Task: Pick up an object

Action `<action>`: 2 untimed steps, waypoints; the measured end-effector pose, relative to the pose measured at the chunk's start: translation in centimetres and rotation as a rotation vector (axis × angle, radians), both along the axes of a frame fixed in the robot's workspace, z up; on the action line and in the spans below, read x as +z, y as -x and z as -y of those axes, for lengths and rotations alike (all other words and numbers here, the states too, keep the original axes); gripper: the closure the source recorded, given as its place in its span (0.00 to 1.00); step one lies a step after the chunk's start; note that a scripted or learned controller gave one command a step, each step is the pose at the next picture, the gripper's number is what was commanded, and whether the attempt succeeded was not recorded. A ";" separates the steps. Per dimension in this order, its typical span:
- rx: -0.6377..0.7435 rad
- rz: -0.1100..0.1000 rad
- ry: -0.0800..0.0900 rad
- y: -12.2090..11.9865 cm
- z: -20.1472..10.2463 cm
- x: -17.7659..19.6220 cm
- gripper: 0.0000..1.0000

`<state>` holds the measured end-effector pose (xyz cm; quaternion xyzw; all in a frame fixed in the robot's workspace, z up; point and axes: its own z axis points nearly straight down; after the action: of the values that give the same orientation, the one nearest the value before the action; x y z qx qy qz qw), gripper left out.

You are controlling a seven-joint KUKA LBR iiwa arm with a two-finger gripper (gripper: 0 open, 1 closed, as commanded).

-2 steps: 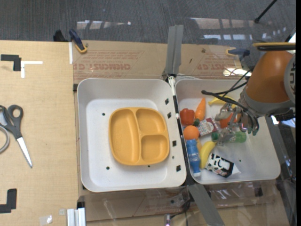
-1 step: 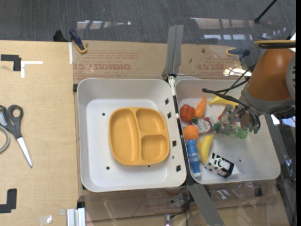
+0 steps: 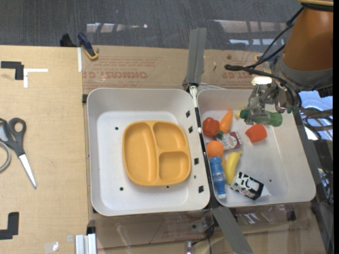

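Now look at the 2 white bins on your worktop [image 3: 42, 142]. Your left bin [image 3: 100, 157] holds 1 yellow divided plate [image 3: 157, 153] with 3 compartments, lying flat near the middle, nothing in any compartment.

Your right bin [image 3: 288, 179] carries the loose items. Along its left wall you see a red pepper [image 3: 211, 126] with an orange carrot [image 3: 226, 120] just beside it, leaning upward to the right. Below them sits a small red and white packet [image 3: 230, 140], its print too small to read. An orange ball [image 3: 214, 149] rests touching the top of a blue bottle [image 3: 216, 175], which lies lengthwise along the wall. A yellow banana [image 3: 231, 166] lies just beside the bottle. Near the front you find a black and white packet [image 3: 247, 185] with white lettering you cannot make out. Further back, a red-orange piece [image 3: 256, 133] sits apart from the cluster, with a green item [image 3: 266, 117] above it.

Your end effector [image 3: 259, 106] hangs over the back of the right bin, right at the green item. You cannot tell how far it is parted or whether it has hold of anything.

Behind the bins, brown cardboard [image 3: 127, 70] shows mirrored red lettering, not legible. A pair of grey-handled scissors [image 3: 20, 147] lies on the worktop at the left.
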<state>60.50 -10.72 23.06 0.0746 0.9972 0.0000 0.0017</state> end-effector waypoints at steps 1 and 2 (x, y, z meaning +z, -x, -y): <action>0.000 0.000 0.000 0.0 0.0 0.0 0.00; 0.061 0.001 0.000 -4.3 -0.8 -10.3 0.00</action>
<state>64.83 -9.97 12.74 0.0442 0.9990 0.0000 0.0023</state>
